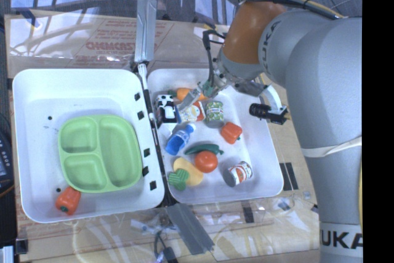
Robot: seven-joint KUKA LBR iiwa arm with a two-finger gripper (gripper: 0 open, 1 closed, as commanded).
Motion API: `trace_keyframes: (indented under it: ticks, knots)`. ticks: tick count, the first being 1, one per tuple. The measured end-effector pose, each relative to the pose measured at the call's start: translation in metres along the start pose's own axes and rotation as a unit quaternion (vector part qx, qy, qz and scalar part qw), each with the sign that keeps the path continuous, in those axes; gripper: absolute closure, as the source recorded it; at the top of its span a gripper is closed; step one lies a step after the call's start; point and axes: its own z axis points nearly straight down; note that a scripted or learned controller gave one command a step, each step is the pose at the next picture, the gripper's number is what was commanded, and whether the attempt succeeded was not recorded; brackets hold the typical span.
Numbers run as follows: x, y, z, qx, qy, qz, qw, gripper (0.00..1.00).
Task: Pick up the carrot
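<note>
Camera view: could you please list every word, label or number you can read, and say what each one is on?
"KUKA", cut off at the frame's bottom, on the arm.
"CHEMCAST", faint red print, on the sheet behind the bins.
Labels on the can and carton: too small to read.

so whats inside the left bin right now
The left bin holds a green divided plate lying flat near its middle, and a small orange-red toy vegetable at the front left corner, off the plate. Whatever lies under the plate is covered.

A green divided plate [98, 153] lay in the left bin [28, 132]; a blue bottle [179, 138], tomato [206, 161] and can [237, 173] shared the right bin [268, 157].
</note>
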Motion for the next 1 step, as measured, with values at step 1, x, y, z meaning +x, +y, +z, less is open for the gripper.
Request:
trace_keyframes:
  ticks: [1]
  knots:
    - [0.0,0.001,-0.0101,0.0,0.0,-0.002,1.0,1.0]
